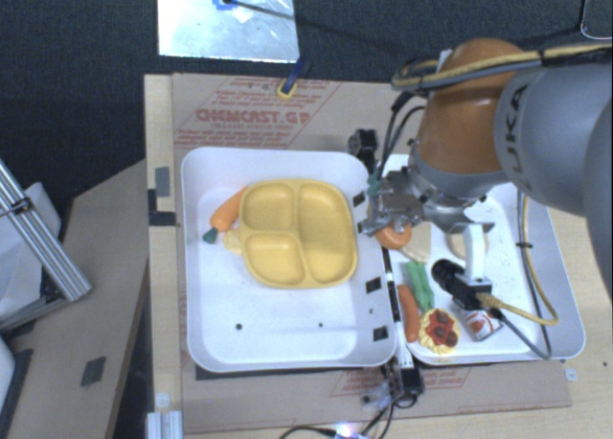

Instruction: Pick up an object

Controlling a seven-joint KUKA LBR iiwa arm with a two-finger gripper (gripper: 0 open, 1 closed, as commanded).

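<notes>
Fingers (391, 221): can't tell if apart or together, wrist hardware blocks them. They sit low over the right bin's (565, 317) near-left corner, on an orange round piece (396, 235) right beneath, partly hidden; likely target.

Left bin (206, 332): yellow divided plate (292, 233), a carrot (226, 210) tucked at its left edge.

Right bin, along the left wall below the fingers: green pod (420, 284), second carrot (409, 312), pizza slice (440, 329); long axes of pod and carrot run toward the camera.
</notes>
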